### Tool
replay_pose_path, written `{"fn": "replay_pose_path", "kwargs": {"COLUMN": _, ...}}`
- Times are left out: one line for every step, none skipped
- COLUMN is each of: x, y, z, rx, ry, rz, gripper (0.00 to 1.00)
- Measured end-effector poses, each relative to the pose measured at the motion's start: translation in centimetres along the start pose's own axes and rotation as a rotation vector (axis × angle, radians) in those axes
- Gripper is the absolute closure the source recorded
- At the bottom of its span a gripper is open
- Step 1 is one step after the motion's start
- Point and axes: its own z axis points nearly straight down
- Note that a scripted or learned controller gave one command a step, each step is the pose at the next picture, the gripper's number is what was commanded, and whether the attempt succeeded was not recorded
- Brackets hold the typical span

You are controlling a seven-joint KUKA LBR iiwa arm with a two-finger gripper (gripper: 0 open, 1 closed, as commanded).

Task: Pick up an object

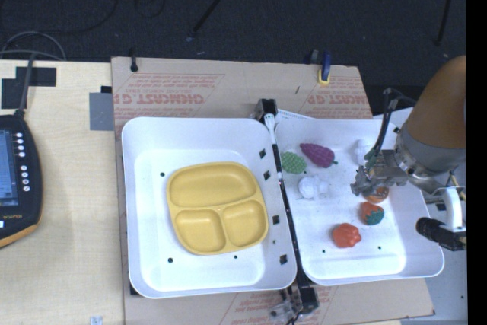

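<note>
The right bin (396, 262) holds a purple toy (318, 154), a green ridged toy (293, 161), a small white piece (309, 187), a red toy (345, 235) and an orange and teal toy (372, 213). My gripper (370, 184) hangs low over the right side of that bin, just above the orange and teal toy. Its tips are dark and blurred against the bin floor. Nothing shows clearly between them.
The left bin (144, 164) carries a yellow divided tray (217, 205). A black divider with clips (278, 194) runs between the bins. A handheld control pendant (15, 179) lies on the bench at far left. Cardboard (228, 91) lies under both bins.
</note>
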Motion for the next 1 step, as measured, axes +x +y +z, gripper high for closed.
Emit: {"fn": "replay_pose_path", "kwargs": {"x": 12.58, "y": -5.82, "z": 0.16, "rx": 0.014, "ry": 0.005, "rz": -0.002, "gripper": 1.00}}
